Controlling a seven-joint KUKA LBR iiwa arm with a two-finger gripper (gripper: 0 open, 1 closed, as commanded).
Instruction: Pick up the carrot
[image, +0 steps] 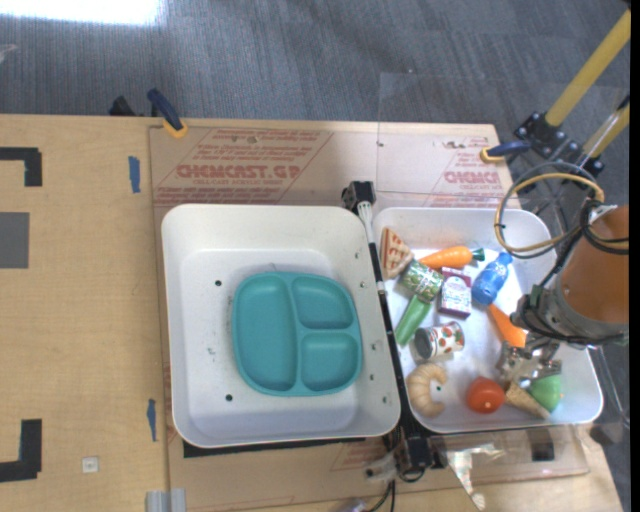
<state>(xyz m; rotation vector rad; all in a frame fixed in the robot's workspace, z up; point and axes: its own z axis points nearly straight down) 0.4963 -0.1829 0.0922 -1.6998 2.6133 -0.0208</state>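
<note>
Camera view: carrot (447, 257) between pizza slice (395, 250) and blue bottle (490, 279); jaws' state unclear

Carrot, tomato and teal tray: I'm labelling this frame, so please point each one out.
carrot (446, 257): camera view, middle of its orange body, right bin.
tomato (486, 396): camera view, centre of its red top, right bin.
teal tray (262, 330): camera view, floor of its large compartment, left bin.
</note>
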